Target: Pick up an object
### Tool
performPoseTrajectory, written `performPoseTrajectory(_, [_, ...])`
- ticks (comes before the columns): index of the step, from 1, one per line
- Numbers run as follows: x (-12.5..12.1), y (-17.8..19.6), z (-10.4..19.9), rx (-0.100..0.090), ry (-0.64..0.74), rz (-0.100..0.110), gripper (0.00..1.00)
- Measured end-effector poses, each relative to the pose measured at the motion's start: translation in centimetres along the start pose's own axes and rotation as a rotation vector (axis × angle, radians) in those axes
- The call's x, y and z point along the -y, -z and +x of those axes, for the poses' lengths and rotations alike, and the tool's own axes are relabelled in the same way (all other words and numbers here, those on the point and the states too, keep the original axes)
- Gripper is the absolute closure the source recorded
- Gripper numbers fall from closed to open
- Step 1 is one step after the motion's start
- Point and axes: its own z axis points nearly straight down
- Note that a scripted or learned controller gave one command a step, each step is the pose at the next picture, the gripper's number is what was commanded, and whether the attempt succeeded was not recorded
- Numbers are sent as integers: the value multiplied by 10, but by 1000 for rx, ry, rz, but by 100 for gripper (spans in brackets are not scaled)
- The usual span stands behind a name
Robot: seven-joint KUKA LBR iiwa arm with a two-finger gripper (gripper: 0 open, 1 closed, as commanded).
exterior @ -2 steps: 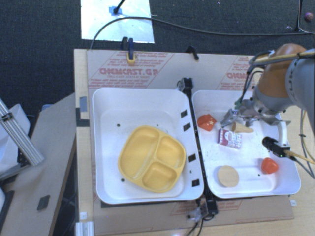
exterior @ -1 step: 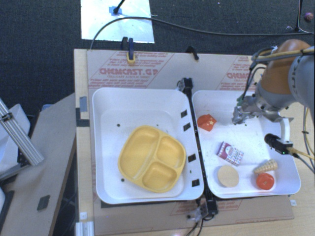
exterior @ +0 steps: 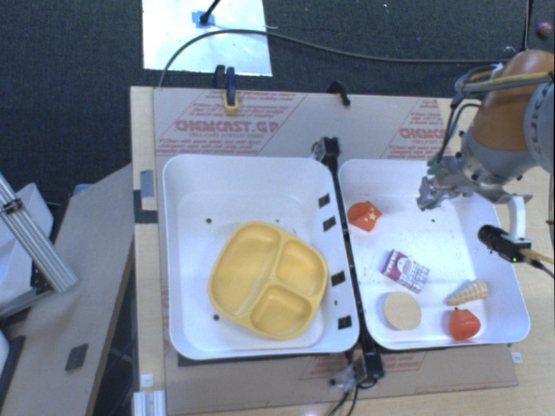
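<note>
Red tomato-like toy (exterior: 464, 323) beside cream cone (exterior: 467, 292)

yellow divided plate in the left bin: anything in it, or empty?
Empty. The yellow plate lies flat in the left bin, and all three compartments show bare yellow bottoms.

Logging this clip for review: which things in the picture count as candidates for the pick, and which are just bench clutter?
Belonging to the job:
gripper, above the right bin
red piece
maroon carton
tan disc
cone
red fruit
yellow divided tray in the left bin, possibly also pickable

Just lying about:
clamp
cable
</note>
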Motion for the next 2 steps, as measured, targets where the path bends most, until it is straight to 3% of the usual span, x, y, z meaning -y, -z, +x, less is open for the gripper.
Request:
performPoseTrajectory(1, [-2,54,0,1,0,-2,100])
performPoseTrajectory(2, [-8,64,57,-2,6,0,100])
